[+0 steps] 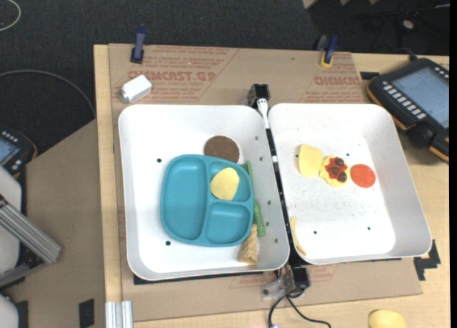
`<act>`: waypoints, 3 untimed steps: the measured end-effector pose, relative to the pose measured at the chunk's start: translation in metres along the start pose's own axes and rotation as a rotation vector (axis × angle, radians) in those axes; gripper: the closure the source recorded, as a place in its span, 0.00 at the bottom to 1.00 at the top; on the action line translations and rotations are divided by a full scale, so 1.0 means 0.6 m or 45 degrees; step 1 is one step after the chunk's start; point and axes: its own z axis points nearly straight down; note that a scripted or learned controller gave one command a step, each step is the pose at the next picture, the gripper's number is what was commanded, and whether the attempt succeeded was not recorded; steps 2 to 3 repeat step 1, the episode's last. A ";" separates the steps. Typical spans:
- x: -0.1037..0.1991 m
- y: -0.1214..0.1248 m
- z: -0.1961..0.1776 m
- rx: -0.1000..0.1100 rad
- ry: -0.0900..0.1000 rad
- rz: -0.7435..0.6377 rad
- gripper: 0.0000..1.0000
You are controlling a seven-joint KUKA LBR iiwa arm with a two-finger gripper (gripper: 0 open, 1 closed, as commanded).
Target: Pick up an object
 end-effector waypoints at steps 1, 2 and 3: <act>-0.012 -0.003 0.123 0.026 0.008 0.004 1.00; -0.012 -0.003 0.123 0.026 0.008 0.004 1.00; -0.012 -0.003 0.123 0.026 0.008 0.004 1.00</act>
